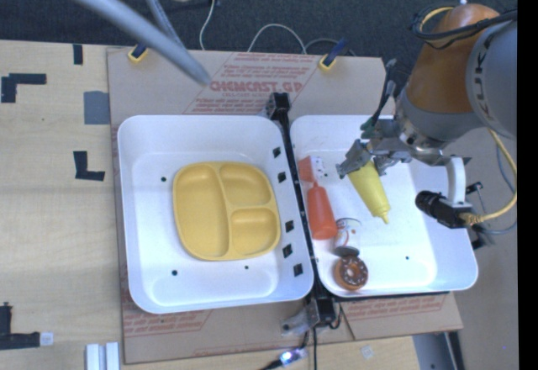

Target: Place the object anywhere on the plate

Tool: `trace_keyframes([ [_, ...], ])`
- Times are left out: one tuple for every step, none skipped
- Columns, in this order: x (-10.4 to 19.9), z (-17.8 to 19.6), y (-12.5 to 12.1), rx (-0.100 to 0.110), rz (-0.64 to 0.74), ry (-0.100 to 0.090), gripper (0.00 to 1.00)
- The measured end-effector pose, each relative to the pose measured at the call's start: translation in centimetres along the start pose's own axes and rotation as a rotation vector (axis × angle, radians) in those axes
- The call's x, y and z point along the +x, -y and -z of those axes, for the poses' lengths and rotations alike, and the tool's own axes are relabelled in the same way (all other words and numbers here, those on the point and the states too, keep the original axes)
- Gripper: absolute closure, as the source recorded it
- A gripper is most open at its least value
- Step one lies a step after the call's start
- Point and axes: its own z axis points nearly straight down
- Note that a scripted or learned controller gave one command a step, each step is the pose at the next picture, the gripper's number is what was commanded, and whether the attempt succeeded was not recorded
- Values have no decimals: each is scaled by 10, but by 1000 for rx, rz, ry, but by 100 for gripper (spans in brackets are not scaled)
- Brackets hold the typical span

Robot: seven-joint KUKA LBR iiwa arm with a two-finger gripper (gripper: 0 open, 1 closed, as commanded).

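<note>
Gripper over the far part of the right bin; jaws closed around the upper end of the yellow bottle, bottle gripped between the fingers and slanting down toward the bin's near right; whether its tip touches the floor cannot be told. Orange band above the wrist, grey arm entering beyond the bin's right wall.

Within the right bin, left of the bottle: orange carrot-shaped piece lying along the dividing wall; small red block just beyond it; small white cup-like item near its lower end; chocolate doughnut nearer still, close to the front wall.

Left of the right bin, touching along the black divider: left bin; yellow sectioned plate flat at its centre, well apart from the bottle.
</note>
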Motion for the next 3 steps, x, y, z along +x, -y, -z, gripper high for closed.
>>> trace_keyframes([
  [55, -8, 2, 2, 1, 0, 100],
  [104, -11, 4, 2, 0, 0, 100],
  [149, -7, 0, 1, -1, 1, 100],
])
